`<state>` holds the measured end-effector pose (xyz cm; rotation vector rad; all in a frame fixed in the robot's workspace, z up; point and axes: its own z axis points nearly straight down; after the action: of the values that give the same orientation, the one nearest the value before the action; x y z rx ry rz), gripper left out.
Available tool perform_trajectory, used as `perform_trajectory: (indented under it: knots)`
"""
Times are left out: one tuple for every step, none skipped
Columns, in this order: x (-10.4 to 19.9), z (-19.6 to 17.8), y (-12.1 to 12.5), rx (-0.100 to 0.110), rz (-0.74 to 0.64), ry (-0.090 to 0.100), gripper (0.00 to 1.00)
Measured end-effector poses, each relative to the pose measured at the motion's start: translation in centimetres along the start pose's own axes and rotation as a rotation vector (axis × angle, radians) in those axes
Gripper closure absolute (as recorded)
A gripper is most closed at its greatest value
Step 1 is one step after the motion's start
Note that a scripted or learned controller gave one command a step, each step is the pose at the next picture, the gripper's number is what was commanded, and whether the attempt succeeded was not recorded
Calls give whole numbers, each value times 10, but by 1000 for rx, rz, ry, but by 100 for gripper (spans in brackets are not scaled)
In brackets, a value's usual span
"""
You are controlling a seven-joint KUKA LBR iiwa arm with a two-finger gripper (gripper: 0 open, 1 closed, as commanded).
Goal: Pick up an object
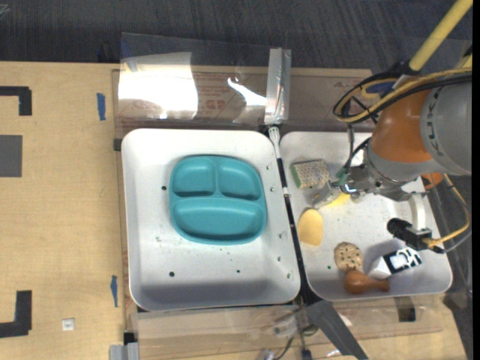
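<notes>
My gripper [339,188] hung low over the right bin [435,276], near its far-left corner beside the waffle-patterned piece [310,173], placed to reach it, though whether my fingers were open or closed, I could not tell.

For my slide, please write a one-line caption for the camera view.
KUKA arm's gripper low in the right bin among small food items; a teal divided plate lies in the left bin.
</notes>
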<state>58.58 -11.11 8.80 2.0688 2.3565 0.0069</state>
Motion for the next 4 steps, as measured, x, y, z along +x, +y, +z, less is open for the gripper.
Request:
perform_trajectory:
  knots:
    - [-19,2,54,15,-42,4,0]
    - [0,1,34,4,53,2,0]
    - [-2,-12,36,-2,54,-1,100]
    - [-2,-11,35,0,55,-2,0]
